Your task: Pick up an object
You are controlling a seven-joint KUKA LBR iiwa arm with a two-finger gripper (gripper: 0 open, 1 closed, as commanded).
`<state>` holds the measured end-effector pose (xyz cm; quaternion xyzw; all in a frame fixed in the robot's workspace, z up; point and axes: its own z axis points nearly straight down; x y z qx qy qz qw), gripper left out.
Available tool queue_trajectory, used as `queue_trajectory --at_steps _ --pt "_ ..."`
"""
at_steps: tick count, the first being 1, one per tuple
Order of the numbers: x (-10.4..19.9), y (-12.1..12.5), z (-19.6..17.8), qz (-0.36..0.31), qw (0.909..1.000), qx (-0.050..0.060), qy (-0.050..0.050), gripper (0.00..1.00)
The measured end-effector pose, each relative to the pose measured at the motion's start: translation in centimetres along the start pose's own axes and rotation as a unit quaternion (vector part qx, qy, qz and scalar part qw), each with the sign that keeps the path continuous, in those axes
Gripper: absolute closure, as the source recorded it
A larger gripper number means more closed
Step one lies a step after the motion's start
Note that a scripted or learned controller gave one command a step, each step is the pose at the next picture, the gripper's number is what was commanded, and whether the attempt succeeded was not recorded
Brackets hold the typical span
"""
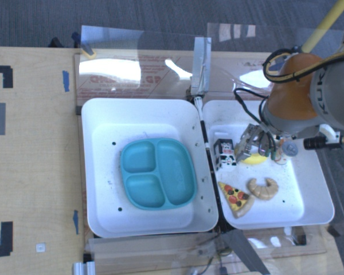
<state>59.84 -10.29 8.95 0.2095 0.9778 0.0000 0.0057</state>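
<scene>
Pizza slice (235,197) and croissant (263,188) lie below gripper (251,148).

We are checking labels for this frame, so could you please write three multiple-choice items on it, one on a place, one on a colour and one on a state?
1. Where does the divided plate lie?
A. in the left bin
B. in the right bin
C. on the wooden bench

2. What colour is that plate?
A. red
B. turquoise
C. black

3. How does the toy croissant lie?
A. stacked on the plate
B. loose on the floor of the right bin
C. hanging over the bin rim

Answers: 1 A, it sits in the left bin. 2 B, all three compartments are turquoise. 3 B, it rests beside the toy pizza slice, below the gripper.
</scene>
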Motion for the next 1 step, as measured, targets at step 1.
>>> queue_trajectory --at_steps 1 --pt "1.72 7.20 -10.08 0.097 0.9953 -0.002 0.000 1.00"
